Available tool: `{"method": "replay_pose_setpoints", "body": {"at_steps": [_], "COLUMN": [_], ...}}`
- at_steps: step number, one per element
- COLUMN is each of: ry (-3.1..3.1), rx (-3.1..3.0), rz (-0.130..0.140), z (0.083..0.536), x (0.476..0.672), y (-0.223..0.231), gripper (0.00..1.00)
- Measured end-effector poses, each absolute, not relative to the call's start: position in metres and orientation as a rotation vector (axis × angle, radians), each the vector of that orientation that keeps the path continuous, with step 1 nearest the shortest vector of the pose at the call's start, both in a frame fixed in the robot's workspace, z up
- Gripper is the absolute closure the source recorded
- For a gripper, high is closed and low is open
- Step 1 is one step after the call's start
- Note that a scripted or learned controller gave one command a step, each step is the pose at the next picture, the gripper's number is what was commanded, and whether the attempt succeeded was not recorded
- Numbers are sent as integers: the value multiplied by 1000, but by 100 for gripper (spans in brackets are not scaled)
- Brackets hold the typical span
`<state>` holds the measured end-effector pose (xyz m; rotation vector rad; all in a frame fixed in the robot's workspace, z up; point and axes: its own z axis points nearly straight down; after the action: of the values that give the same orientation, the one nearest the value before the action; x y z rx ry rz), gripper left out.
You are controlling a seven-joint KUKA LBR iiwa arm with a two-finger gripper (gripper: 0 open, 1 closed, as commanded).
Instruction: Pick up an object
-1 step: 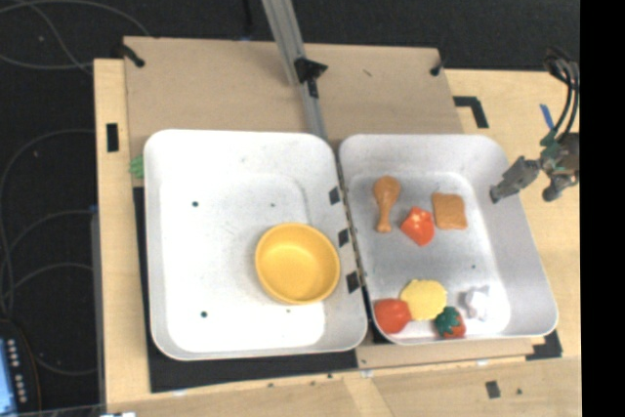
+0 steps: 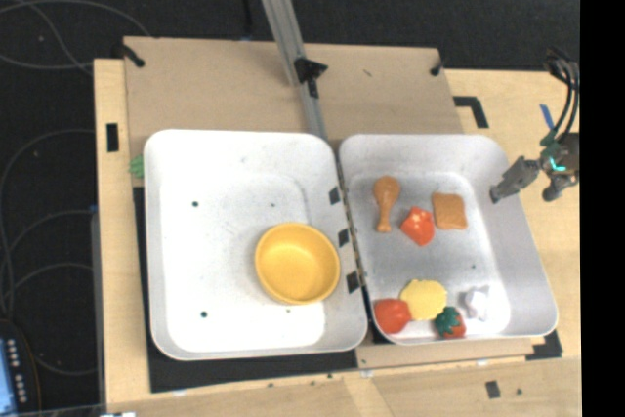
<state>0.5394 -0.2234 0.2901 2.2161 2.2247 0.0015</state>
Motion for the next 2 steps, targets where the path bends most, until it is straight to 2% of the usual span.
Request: {"method": "replay_pose_setpoints", "body": {"at_steps": [2], "ry": [2222], "rx": [2225], "rz": [-7], "z": [170], "x": [532], "y": [-224], "gripper": [0]}}
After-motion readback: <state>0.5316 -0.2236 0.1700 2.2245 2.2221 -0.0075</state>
